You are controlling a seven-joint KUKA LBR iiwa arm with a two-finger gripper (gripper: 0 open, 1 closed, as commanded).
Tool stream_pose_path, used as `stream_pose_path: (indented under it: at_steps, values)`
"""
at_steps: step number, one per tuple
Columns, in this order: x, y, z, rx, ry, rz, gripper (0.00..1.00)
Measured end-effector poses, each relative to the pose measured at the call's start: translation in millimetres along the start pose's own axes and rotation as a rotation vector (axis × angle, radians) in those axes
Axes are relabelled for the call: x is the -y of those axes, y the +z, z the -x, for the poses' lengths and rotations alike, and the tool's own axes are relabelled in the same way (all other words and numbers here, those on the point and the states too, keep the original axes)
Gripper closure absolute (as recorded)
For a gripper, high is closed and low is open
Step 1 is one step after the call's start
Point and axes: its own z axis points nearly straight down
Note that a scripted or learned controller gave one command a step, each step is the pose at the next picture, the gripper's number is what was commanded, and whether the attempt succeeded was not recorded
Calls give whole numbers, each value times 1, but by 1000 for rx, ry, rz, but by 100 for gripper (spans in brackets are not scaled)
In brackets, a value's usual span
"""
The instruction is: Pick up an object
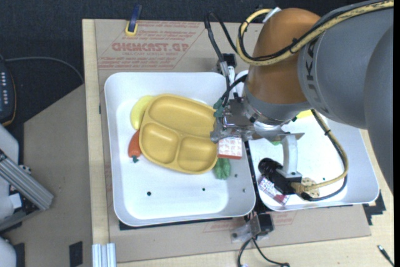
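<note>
Tray (178, 134), yellow and divided into compartments, is seen lying in the left white bin (125, 197), tilted, its long axis running from upper left to lower right across the bin. It is taken as the likeliest object for the pick, being the one closest to the tool. The arm's wrist, orange-banded, is placed over the divide between the two bins, and the jaws (226, 125) are seen low at the tray's right-hand edge, touching it or just beside it; contact cannot be confirmed. The tray therefore lies to the camera's left of the jaws, with its rim presented side-on. Whether the jaws are parted or closed cannot be told, as the wrist body hides them from above. A small red-and-white packet (229, 147) is noted just below the jaws, against the tray's lower right corner, and a green piece (221, 169) beneath that. A yellow item (140, 110) and an orange-red one (134, 146) are partly covered by the tray's left side. Nothing is seen held. It is judged that any grasp would depend on the rim being caught squarely across its thin edge, not along the long axis.
</note>
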Motion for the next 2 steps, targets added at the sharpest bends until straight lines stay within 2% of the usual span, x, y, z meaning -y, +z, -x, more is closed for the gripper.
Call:
stream_pose_path:
  at_steps: [1,2]
  values:
    - [8,-14,0,1,4,5,100]
    - [9,-12,-8,2,4,3,100]
